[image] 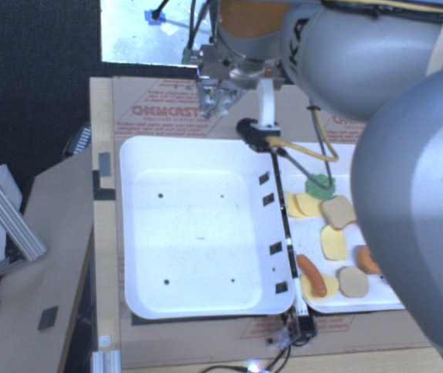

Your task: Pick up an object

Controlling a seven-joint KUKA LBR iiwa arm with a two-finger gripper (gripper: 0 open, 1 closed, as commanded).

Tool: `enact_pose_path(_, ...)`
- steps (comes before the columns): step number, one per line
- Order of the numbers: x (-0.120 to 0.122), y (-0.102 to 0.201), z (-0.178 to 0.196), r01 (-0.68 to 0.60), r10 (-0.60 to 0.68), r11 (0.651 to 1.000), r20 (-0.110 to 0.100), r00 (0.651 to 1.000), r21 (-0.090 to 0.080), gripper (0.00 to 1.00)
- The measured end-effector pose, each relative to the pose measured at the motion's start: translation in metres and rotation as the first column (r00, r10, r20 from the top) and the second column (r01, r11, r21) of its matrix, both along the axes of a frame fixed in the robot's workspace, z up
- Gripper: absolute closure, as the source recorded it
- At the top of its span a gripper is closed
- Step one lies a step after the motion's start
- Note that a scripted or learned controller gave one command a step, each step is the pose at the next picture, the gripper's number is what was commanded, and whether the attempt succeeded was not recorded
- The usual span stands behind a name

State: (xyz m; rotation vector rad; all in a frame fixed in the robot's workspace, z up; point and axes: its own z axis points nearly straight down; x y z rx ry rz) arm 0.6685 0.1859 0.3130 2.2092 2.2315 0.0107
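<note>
My gripper (pixel 215 106) hangs above the far edge of the left bin (pixel 136 231), over the cardboard sheet, with nothing visible between its fingers. In the right bin (pixel 346 305) lie several food pieces: a green piece (pixel 320 183), yellow slices (pixel 305 205), a tan bread-like slice (pixel 338 211), a yellow block (pixel 333 243), a red-orange sausage (pixel 312 275), a round beige piece (pixel 353 281) and an orange piece (pixel 368 260). The arm's big grey body hides the right part of that bin.
A black divider with clips (pixel 282 224) runs between the two bins. A black fitting (pixel 254 134) with a yellow cable (pixel 307 152) sits at the divider's far end. Cardboard (pixel 159 107) lies beneath the bins. A metal rail (pixel 4 216) stands at left.
</note>
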Motion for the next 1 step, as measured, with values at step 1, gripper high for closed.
enact_pose_path(1,-0.0003,0.0181,-0.0355,0.004,-0.004,1.000,-0.007,1.000,-0.003,1.00)
